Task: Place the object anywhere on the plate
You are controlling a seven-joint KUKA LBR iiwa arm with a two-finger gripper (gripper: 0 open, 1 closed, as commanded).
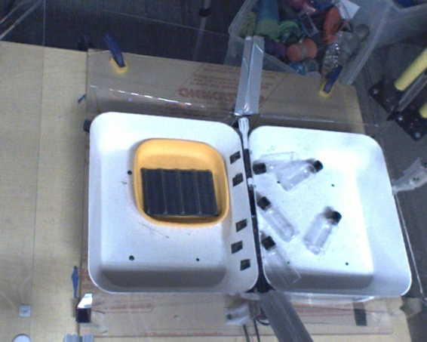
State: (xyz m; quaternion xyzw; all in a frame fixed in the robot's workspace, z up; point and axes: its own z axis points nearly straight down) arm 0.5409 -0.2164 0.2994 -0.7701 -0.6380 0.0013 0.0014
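End effector: a pale piece of hardware, which I take to be the end effector, sits at the right margin of the camera view, outside the right bin's rim and above no object. I cannot tell whether it is apart or together, and nothing can be seen clamped in it.
Left bin: a shallow white tray on the table, with a yellow plate near its middle.
Dark ribbed slab: lies flat inside the plate, covering most of the plate's floor, with its ridges running towards and away from the camera. The yellow rim shows all round it.
Right bin: touches the left bin along a central divider that carries black tabs.
Clear vials: several small clear vials with black caps lie on their sides here. One is near the top, one is lower right, and one is just beside the divider. They lie apart from one another.
Background: a clear tub of coloured toys stands behind the bins.
Task object: most likely the dark ribbed slab, which rests on the plate.
Progress: if the slab is the object, the placing looks done and nothing is left but clearing away. If a vial is meant, no vial is on the plate and the whole pick and carry is still to do.
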